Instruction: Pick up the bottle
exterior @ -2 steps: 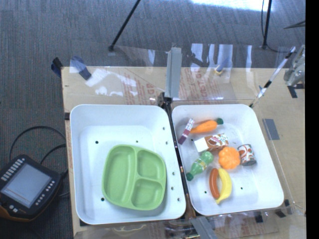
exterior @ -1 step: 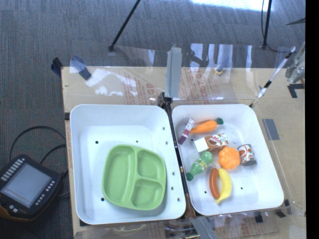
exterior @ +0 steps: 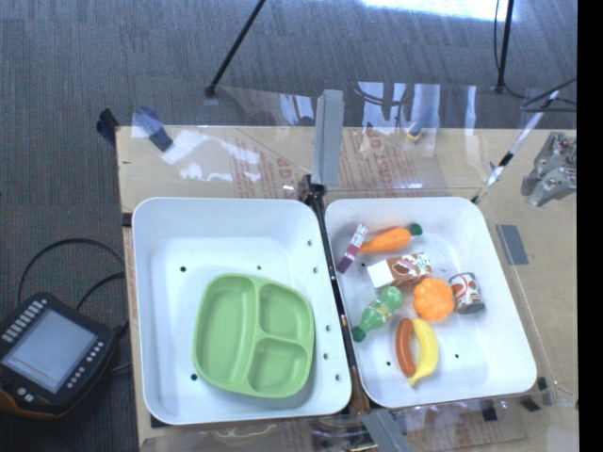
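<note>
Could not tell whether the gripper (exterior: 554,170) was spread or pressed together: too small and blurred at the far right edge. Saw it hanging over the bare bench (exterior: 226,163), outside the right bin (exterior: 501,252) and beyond that bin's far right corner, with nothing visible in its grasp. Found it well apart from the bottle (exterior: 377,313).

Found the bottle, green and see-through, lying on its side in the right bin, left of the middle, tilted with its darker cap end pointing near and left. Noted an orange fruit (exterior: 433,298) just right of it, and a white and brown carton (exterior: 399,270) just beyond it on the far side. Saw a small can (exterior: 465,293) lying right of the fruit. Saw a carrot (exterior: 388,239) further back, with a small red and purple tube (exterior: 353,248) at its left end, close to the bin's left wall. Found a banana (exterior: 425,350) and a red sausage (exterior: 404,346) side by side on the near side of the bottle, the sausage on the left.

Saw a green divided plate (exterior: 254,335) in the left bin (exterior: 143,252), toward its near side. Noted a handheld screen unit (exterior: 49,353) with a cable on the grey carpet, left of the bench.
</note>
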Controlling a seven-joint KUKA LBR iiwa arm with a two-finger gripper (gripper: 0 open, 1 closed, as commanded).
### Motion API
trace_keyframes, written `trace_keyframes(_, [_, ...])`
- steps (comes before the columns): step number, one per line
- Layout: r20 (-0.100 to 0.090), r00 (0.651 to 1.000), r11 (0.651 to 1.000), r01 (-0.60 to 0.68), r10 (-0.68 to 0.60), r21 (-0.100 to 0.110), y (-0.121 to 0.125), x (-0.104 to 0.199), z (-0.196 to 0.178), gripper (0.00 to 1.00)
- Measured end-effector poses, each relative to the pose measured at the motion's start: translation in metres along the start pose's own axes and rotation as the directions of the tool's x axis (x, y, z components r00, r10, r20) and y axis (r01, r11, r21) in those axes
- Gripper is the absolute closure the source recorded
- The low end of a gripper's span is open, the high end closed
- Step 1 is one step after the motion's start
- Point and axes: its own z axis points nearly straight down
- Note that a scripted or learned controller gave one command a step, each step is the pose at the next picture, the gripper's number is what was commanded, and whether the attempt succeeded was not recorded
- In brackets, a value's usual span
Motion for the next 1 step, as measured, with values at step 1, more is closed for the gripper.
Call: trace_keyframes(1, [0.002, 0.979, 0.979, 0.204, -0.204, 0.000, -0.0159, 0.0604, -0.0335, 1.00])
